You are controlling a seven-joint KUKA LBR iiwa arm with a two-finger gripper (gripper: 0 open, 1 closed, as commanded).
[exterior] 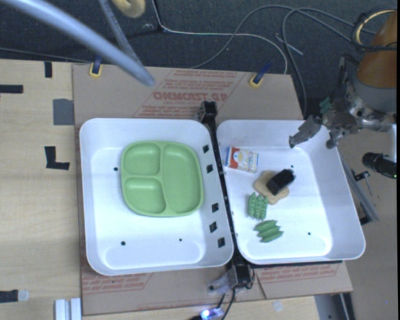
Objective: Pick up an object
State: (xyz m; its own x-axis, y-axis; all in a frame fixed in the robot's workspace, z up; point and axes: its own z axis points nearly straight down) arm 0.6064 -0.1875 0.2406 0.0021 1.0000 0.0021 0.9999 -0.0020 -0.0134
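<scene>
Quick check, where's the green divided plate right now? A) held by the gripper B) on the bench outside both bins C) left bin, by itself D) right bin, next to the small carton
C: the green divided plate lies flat in the left bin, while the small carton and the other small items sit in the right bin.

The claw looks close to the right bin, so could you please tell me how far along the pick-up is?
Nothing looks picked yet. The claw hangs open above the right bin's upper right edge with nothing between its fingers. The card, sponge and two green pieces lie in that bin, and the green plate sits in the left bin. Descending, gripping and lifting one object all remain.
</scene>
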